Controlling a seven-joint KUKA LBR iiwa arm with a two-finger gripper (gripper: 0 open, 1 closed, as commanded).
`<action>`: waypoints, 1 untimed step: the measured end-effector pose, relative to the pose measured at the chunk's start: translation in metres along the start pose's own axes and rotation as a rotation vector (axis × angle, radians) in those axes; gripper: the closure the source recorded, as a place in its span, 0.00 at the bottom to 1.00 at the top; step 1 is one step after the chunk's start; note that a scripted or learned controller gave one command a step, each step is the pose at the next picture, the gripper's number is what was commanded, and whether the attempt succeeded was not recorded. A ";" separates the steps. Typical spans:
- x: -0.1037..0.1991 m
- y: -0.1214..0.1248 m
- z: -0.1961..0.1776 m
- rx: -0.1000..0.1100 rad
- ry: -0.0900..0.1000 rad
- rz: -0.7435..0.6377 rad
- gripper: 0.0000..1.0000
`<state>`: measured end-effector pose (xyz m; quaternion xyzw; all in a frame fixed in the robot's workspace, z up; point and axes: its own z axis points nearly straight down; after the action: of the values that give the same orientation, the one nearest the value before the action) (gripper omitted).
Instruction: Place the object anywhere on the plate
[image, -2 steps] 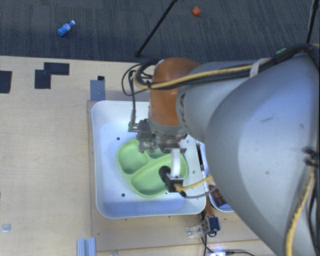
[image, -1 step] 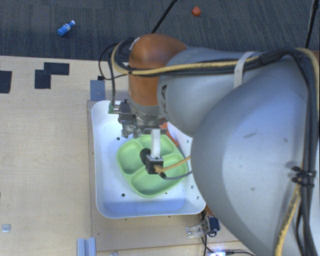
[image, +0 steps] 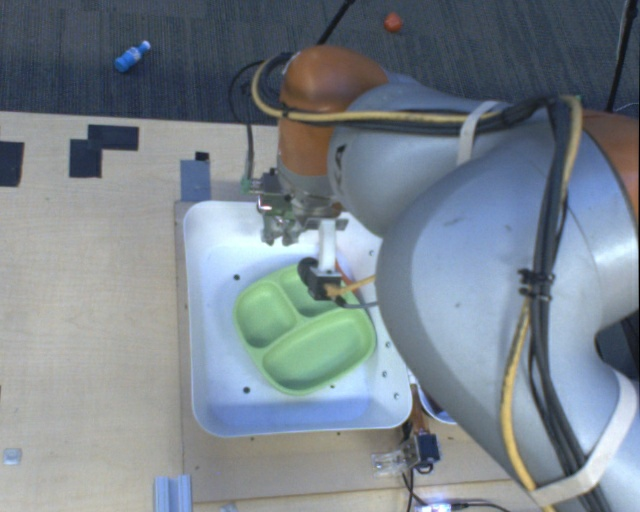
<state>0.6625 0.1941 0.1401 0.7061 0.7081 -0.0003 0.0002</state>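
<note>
Down at the near side, the pale tabletop (image: 90, 350) is carrying a shallow white bin (image: 290, 418). The green plate (image: 315, 352) is lying flat inside it, turned on a diagonal, its big compartment facing us and two smaller ones sitting behind. All three are looking bare, so by my reckoning the placing is not yet done. Further back, the pincer (image: 285, 232) is hanging over the bin's far wall, just beyond the plate's far rim. I cannot tell whether it is wide, narrow or gripping anything, nor where the object is sitting. The grey arm (image: 480, 250) is reaching in from the right, covering that side. I am judging that a release calls for the pincer nearer us, over green. Farthest off, on the dark floor, a blue thing (image: 131, 56) and an orange thing (image: 393, 21) are lying well apart.
</note>
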 end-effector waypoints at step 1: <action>-0.027 -0.032 0.040 -0.002 0.002 -0.002 1.00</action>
<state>0.6302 0.1672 0.0999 0.7054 0.7089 0.0013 0.0003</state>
